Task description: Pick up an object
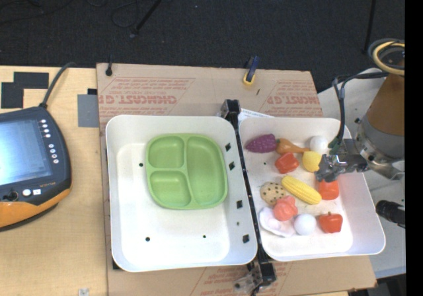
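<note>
White plastic bins sit side by side on the worktop, and the right bin [370, 232] holds everything worth taking. My jaws [330, 168] hang over its far right part, just above the red tomato-like piece [328, 189], which I take as the landmark. Whether my jaws stand apart or together I cannot tell; the wrist and cables hide them from this high slant, and nothing shows between them.

Just left of the red piece lies the corn cob [301, 190], tilted. Up and left of it sits a yellow lemon [310, 160], close beside an orange-red fruit [286, 163]. A white egg [318, 144] rests farther up. Below it stands a red pepper [330, 222], and a white ball [305, 224] is down and left of it. The left bin [125, 242] carries a green divided plate [186, 172], well apart from all this.

My judgement: the red piece is the nearest target, and the descent has yet to finish. To do it well I should come down straight, centred on it, so neither side nudges the corn or the lemon. Round toys roll away, so close slowly and lift only once it sits firmly.
</note>
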Robot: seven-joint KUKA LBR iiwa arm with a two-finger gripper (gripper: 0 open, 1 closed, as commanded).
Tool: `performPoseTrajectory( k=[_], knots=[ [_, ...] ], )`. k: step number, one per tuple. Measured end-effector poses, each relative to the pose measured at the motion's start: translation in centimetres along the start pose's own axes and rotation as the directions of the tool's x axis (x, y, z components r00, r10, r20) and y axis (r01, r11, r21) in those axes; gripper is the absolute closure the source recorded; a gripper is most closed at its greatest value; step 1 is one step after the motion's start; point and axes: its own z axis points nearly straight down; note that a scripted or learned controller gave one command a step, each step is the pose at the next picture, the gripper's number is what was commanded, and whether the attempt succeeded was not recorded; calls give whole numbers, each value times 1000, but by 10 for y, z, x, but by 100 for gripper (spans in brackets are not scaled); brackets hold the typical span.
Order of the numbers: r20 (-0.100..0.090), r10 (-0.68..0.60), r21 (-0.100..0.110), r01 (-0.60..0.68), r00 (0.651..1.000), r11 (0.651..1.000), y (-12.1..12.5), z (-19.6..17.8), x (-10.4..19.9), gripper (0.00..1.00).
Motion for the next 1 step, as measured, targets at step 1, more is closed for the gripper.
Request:
performPoseTrajectory(
  k=[1],
  knots=[
    [1,1,1,-1,1000,1000,10,-3,49,100]
  ],
)
